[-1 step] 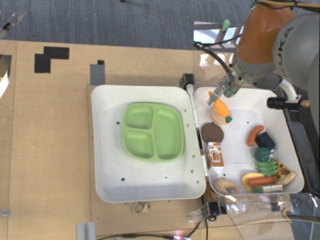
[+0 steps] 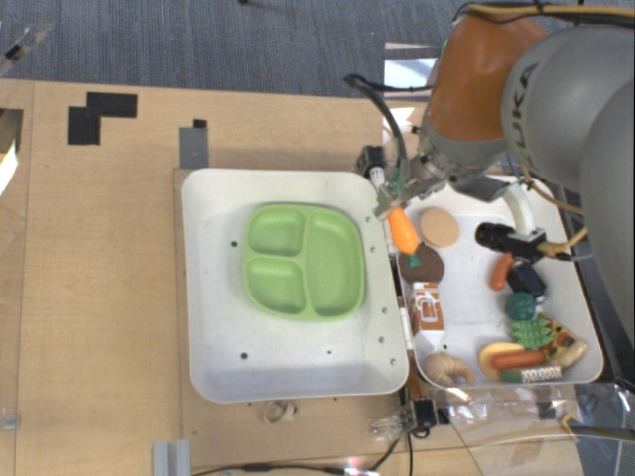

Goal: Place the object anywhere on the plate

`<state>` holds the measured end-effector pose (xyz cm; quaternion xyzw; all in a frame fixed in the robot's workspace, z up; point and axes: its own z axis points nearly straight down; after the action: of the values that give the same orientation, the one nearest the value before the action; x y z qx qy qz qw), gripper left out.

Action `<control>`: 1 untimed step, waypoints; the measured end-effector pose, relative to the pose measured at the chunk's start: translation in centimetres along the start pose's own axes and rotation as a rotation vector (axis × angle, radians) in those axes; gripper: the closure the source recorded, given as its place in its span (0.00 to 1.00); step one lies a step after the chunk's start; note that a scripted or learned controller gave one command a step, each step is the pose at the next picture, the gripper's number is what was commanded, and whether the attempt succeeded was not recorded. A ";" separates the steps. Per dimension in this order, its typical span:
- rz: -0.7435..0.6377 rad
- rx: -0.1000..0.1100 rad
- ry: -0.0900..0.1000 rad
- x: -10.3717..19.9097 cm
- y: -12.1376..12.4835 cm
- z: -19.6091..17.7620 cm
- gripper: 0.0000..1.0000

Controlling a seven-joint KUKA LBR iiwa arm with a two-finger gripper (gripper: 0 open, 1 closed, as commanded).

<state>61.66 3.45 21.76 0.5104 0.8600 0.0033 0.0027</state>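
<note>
A green plate (image 2: 303, 262) with three compartments lies in the middle of the left bin (image 2: 228, 355). My gripper (image 2: 395, 206) hangs over the wall between the two bins, just right of the plate's far right corner. It is shut on the top end of an orange toy carrot (image 2: 403, 233). The carrot slants down from the fingers, its green tip pointing toward the right bin (image 2: 585, 365). The carrot is apart from the plate, a short way to its right.
The right bin holds several toy foods: a tan cookie (image 2: 440, 228), a brown disc (image 2: 428, 263), an orange-and-white packet (image 2: 428, 306), a red sausage (image 2: 501, 271), a hot dog (image 2: 512, 358) and a pizza slice (image 2: 558, 341). The grey arm (image 2: 556, 97) looms over the bin's far side.
</note>
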 end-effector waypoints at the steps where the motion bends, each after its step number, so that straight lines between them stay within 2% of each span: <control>1: 0.002 0.001 -0.002 -0.2 -0.1 0.0 0.00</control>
<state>61.67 3.21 21.73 0.5113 0.8594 0.0023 0.0031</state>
